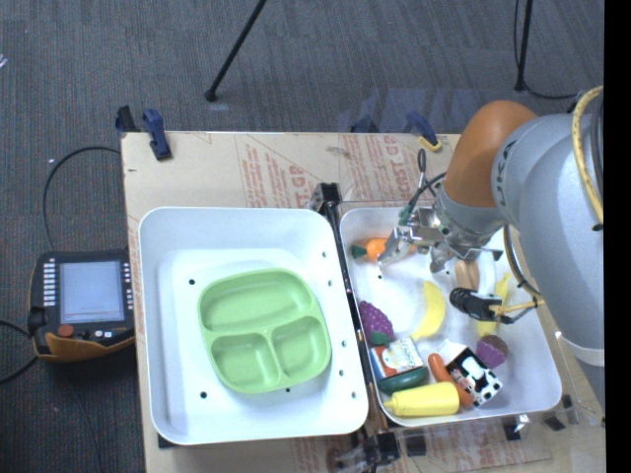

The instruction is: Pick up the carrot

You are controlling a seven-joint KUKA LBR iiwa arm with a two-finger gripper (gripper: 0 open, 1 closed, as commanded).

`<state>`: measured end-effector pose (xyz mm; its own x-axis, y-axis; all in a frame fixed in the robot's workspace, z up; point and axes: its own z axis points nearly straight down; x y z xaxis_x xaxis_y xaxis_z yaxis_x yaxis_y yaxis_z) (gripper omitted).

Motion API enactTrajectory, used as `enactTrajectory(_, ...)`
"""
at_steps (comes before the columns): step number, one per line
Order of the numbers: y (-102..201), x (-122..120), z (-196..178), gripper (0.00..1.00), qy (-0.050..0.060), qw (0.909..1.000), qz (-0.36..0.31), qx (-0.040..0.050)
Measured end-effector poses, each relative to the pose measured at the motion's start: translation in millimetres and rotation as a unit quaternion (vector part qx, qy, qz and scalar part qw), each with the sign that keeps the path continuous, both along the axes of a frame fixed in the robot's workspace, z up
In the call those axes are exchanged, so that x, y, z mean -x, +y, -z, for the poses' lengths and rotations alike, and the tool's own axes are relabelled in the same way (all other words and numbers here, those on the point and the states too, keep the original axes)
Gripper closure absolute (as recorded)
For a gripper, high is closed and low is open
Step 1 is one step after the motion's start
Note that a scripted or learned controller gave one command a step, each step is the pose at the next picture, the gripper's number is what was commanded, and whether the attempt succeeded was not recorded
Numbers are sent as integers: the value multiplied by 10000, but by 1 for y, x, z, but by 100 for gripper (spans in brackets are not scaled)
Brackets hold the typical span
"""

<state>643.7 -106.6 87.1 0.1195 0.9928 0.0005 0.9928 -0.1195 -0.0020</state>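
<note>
Camera view: gripper [409,239] low in right bin [547,382], beside carrot [374,249], lined up for grab; finger state can't tell.

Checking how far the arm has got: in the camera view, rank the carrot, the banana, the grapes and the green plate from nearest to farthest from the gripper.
1. Carrot, just left of the gripper.
2. Banana, below it.
3. Grapes, lower left.
4. Green plate, in the left bin.

Orange carrot [376,248], yellow banana [432,309], green tray [262,330].
</note>
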Motion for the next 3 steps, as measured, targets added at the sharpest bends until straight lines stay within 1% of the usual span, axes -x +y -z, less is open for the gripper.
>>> enactTrajectory(1, 25, 4, 3, 0, 95, 9879, 1546, 22)
enactTrajectory(2, 14, 1, 1, 0, 42, 9643, 2648, -1)
enactTrajectory(3, 15, 1, -9, 100, 53, 9654, 2608, 6)
